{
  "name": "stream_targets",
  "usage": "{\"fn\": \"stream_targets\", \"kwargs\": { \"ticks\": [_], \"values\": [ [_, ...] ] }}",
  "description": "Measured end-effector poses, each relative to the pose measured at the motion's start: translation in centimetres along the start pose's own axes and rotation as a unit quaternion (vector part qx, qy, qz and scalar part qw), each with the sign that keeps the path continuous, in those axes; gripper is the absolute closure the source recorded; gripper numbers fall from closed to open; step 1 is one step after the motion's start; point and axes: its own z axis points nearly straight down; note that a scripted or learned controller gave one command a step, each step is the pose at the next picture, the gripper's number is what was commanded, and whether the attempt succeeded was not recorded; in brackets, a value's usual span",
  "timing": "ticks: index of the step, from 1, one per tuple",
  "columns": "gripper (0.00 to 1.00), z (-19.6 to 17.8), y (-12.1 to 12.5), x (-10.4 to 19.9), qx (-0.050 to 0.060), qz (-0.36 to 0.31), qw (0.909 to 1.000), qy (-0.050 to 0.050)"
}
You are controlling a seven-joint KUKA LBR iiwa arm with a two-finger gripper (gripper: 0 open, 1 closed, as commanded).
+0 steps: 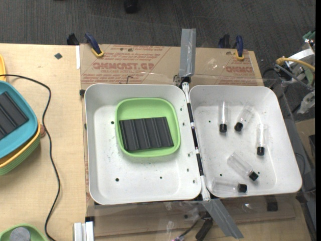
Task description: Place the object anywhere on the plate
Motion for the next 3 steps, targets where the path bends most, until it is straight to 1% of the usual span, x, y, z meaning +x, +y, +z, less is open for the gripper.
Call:
{"fn": "stream_targets", "kwargs": {
  "ticks": [2, 3],
  "values": [
    [0.00, 2.6, -0.3, -0.9, 0.000, 0.000, 1.0000, -0.001],
    [0.00, 1.7, -0.4, -2.0, 0.001, 0.001, 1.0000, -0.001]
  ]
}}
